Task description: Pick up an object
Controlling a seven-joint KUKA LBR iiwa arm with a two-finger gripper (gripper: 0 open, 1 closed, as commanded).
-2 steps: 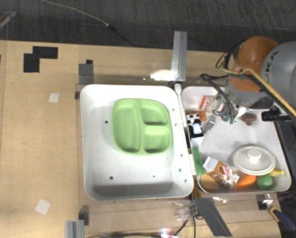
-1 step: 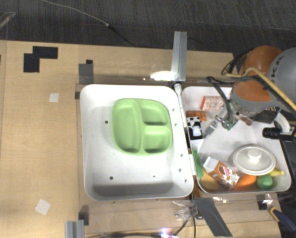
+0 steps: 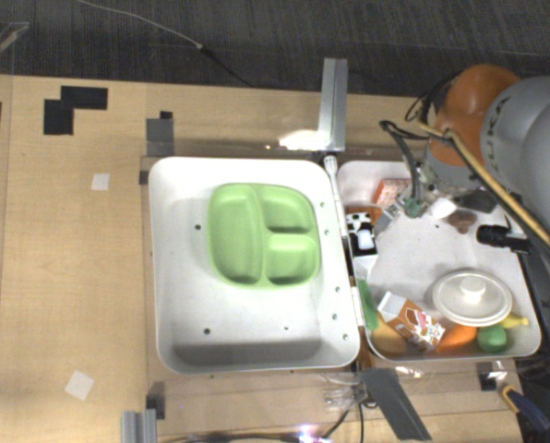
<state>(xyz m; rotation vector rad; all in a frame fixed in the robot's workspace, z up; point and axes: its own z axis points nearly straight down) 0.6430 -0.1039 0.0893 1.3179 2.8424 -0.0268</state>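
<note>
Approach step: gripper hung over rt bin, by orange packet.
Fingers' state couldn't be told; nothing seen gripped. Next move: descend onto packet, close.

Grey arm (orange band, black cables)

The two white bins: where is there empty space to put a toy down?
The left white bin has bare floor all around the green divided plastic tray, widest along its near edge. The right white bin is crowded: one bare patch lies mid-floor, between the claw and the round white lid.
</note>
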